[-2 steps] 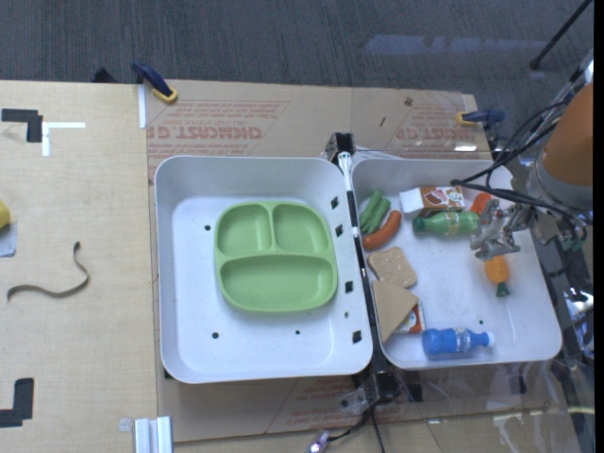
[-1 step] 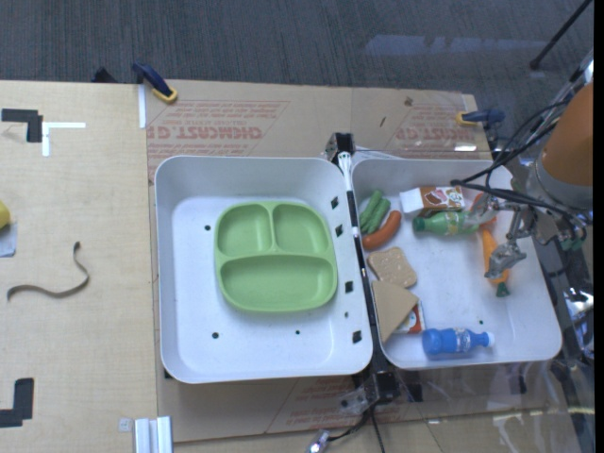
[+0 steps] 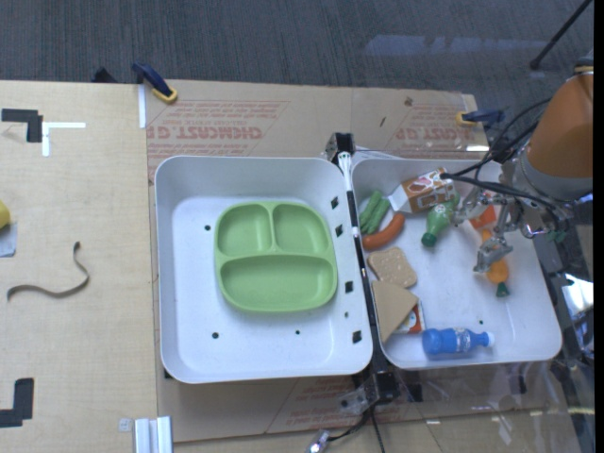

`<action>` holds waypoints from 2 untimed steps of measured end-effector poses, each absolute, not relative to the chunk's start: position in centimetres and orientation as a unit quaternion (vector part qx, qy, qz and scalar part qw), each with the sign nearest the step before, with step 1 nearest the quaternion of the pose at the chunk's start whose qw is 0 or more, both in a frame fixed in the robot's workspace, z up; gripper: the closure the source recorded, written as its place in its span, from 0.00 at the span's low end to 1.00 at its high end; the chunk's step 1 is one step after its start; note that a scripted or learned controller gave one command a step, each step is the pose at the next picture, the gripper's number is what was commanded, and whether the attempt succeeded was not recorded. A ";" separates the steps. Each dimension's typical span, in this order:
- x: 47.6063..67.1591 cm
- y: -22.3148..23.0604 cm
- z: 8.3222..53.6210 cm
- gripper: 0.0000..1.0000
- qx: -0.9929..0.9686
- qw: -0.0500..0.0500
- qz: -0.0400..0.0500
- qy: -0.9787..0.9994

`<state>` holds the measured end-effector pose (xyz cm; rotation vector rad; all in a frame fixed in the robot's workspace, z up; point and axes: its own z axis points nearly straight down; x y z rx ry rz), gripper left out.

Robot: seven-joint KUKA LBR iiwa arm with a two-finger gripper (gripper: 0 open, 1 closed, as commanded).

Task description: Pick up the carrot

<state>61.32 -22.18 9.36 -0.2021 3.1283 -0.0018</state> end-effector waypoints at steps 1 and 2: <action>61.6 -22.2 10.5 1.00 -0.066 0.008 -0.002 0.998; 61.6 -22.2 10.5 0.00 -0.066 0.007 -0.002 0.998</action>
